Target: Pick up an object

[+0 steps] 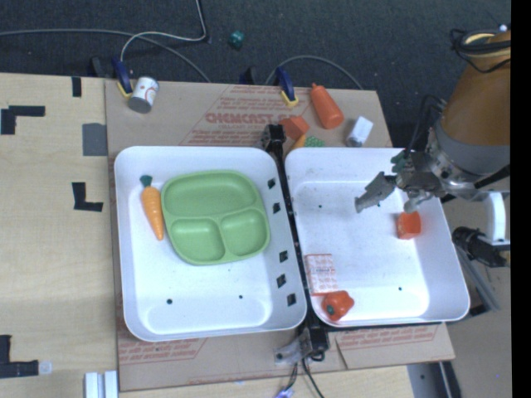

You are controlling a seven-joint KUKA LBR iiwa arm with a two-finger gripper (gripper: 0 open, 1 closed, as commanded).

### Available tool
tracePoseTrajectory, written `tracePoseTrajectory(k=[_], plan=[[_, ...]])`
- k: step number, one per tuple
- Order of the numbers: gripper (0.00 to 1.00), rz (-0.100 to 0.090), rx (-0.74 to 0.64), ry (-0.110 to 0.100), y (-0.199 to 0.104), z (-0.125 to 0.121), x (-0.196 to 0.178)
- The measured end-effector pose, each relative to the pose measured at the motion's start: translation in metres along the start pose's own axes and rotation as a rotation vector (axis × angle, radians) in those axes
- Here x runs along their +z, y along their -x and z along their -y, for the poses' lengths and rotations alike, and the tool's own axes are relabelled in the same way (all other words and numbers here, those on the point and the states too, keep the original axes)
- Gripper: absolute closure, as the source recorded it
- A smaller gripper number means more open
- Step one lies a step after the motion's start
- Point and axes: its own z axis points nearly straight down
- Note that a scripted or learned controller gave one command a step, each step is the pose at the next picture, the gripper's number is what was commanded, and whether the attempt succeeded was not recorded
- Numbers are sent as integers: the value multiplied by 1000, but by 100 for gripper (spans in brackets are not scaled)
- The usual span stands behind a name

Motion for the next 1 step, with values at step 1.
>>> tracePoseTrajectory(k=[1], plan=[[0, 2, 3, 0, 84, -6, -6]])
